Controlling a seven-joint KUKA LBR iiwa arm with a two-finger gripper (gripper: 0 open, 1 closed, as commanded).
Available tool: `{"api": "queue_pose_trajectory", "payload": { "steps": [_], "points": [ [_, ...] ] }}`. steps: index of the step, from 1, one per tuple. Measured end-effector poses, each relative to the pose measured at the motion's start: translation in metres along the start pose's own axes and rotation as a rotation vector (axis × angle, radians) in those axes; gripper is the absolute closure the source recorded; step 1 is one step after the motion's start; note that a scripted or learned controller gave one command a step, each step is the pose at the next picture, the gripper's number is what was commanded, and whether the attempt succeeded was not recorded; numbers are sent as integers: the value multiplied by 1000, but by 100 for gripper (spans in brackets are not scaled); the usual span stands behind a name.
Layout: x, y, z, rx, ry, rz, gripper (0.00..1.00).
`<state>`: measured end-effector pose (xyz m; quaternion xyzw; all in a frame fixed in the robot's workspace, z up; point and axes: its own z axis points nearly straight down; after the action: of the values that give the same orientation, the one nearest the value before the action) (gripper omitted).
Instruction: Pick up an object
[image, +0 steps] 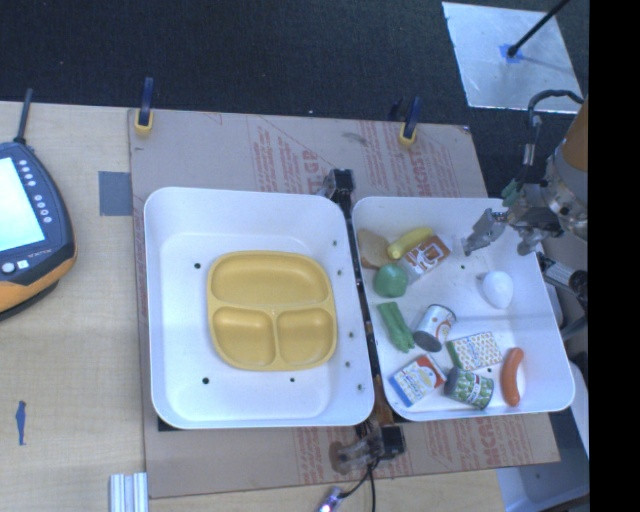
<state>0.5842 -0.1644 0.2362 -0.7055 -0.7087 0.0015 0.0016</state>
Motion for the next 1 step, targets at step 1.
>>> {"api": "queue_pose_trajectory", "payload": {
  "steps": [1],
  "points": [
    [31,-31,145,1,-1,-1,0]
  ]
}}
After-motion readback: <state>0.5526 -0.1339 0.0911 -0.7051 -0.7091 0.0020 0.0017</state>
